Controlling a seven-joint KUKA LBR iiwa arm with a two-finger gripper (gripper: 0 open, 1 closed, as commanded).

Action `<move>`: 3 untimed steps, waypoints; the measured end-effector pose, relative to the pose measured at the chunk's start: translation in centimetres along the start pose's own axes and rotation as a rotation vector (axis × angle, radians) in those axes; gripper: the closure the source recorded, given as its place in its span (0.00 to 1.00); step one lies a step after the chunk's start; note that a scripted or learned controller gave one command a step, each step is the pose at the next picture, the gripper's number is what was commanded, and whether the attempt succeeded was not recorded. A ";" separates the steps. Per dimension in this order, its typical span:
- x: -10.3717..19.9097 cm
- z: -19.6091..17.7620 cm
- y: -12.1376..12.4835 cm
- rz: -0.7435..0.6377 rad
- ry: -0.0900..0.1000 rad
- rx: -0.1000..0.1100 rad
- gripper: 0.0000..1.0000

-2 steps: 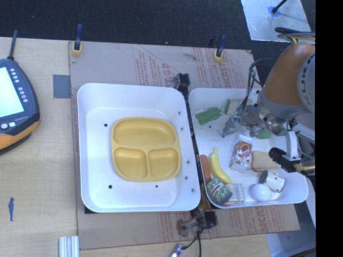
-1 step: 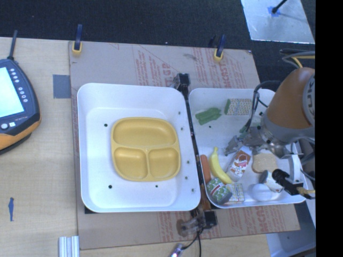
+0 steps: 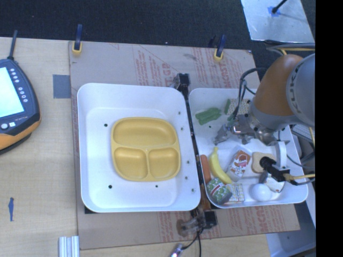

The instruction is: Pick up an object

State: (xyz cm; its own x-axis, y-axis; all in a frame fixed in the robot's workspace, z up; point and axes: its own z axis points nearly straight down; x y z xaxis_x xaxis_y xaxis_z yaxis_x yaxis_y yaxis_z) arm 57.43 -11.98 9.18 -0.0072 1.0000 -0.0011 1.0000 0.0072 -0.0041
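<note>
The right white bin (image 3: 300, 197) holds several small items. A green piece (image 3: 209, 115) lies at its far left, and a yellow banana (image 3: 218, 166) lies beside an orange carrot (image 3: 205, 168). A small printed carton (image 3: 240, 163), a slice of toast (image 3: 261, 162), a white egg (image 3: 261, 191) and a green can (image 3: 216, 188) sit toward the front. My gripper (image 3: 235, 138) hangs low over the bin's middle, just behind the carton and right of the green piece. It is open, and nothing is between its fingers.
The left white bin (image 3: 94, 143) holds a yellow divided plate (image 3: 146, 148). A teach pendant (image 3: 13, 103) lies on the bench at far left. Blue clamps (image 3: 77, 39) pin the cardboard sheet at the back. The arm's orange band (image 3: 276, 84) rises over the right bin's far right corner.
</note>
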 end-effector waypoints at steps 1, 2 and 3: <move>-1.4 0.1 -6.8 0.001 0.001 0.001 0.00; 1.9 0.0 0.1 -0.001 0.000 0.000 0.00; 2.1 -0.1 8.2 0.004 0.002 -0.002 0.00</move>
State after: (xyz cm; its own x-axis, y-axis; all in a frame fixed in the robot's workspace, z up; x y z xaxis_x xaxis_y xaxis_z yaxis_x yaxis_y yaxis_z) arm 65.62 -9.83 9.19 -0.0032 1.0000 0.0006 1.0000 0.0032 -0.0025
